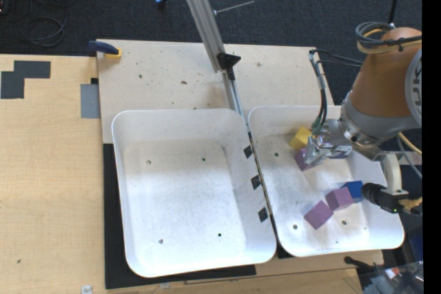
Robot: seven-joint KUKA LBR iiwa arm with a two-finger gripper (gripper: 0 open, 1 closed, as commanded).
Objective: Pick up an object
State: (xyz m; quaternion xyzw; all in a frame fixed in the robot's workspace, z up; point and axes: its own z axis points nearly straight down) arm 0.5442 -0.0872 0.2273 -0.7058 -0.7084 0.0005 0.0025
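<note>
Nearest the lens, left bin (138,148): bare white floor with a few dark specks, nothing to grasp, so of no use to the pick. Then the shared wall between the bins, with three small black clips (255,182) down it, seemingly to keep the two rims together. Behind it, a slanted aluminium rail (203,17) rising off the bench (172,76), apparently a mount or calibration post, well clear of the work. Further right, right bin (386,241), holding all the loose pieces: a yellow block (300,138) toward the far side, a purple block (303,160) just below it, and nearer the front a purple cube (318,214), a second purple cube (339,198) and a blue block (354,190) bunched close, likely left wherever they tumbled. Hand (318,153) down low in this bin at the yellow and purple pair, right against the purple block, probably the chosen target. Fingers too small and too muddled with the block to judge: cannot tell how far open, nor whether anything is truly between them. No piece seen lifted off the bin floor; pick judged not yet secured. Close neighbour in yellow a likely nuisance, apt to be nudged or caught too.
</note>
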